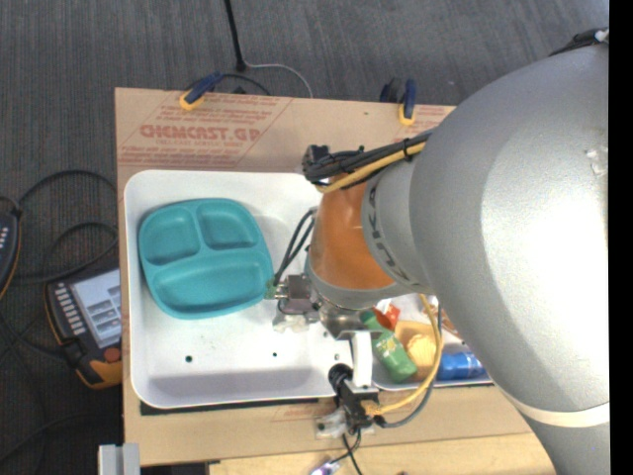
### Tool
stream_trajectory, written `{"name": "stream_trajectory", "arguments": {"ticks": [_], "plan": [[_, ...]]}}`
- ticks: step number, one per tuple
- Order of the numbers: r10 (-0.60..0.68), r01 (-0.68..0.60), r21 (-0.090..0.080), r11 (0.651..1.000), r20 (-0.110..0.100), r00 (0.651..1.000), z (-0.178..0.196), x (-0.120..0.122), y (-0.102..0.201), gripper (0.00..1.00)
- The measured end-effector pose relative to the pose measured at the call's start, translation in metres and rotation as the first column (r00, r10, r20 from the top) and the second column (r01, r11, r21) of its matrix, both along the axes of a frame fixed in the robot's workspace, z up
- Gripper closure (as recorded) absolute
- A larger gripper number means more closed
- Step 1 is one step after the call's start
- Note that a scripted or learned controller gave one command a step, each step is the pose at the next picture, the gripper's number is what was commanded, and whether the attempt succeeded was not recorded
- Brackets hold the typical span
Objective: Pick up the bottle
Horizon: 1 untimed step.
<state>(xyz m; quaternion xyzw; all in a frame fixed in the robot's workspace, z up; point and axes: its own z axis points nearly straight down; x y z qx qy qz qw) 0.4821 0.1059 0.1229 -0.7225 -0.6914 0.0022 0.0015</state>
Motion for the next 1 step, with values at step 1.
{"name": "stream_trajectory", "arguments": {"ticks": [1], "plan": [[0.226,-0.226,0.000,0.974,0.004,0.974,0.0612,0.0014,-0.0743,1.00]]}}
